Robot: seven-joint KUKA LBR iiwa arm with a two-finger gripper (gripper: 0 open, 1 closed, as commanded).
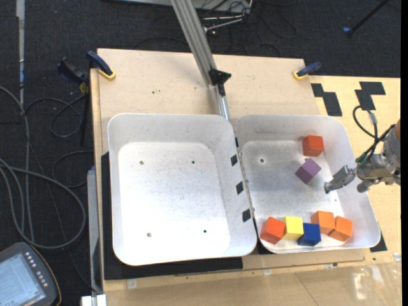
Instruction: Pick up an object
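The right bin [274,190] holds several small cubes. An orange cube [312,145] and a purple cube [308,171] lie in its far right part. Along the near wall sit an orange cube [273,229], a yellow cube [294,225], a blue cube [311,234] and two more orange cubes [324,220] [343,228]. My gripper [349,182] hovers over the bin's right rim, just right of the purple cube. It is open with nothing between its fingers.
The left bin [166,190] stands beside the right one, its floor bare. A metal pole [194,34] slants down to the bins' shared far corner. Clamps [102,65] [307,70] grip the bench's far edge.
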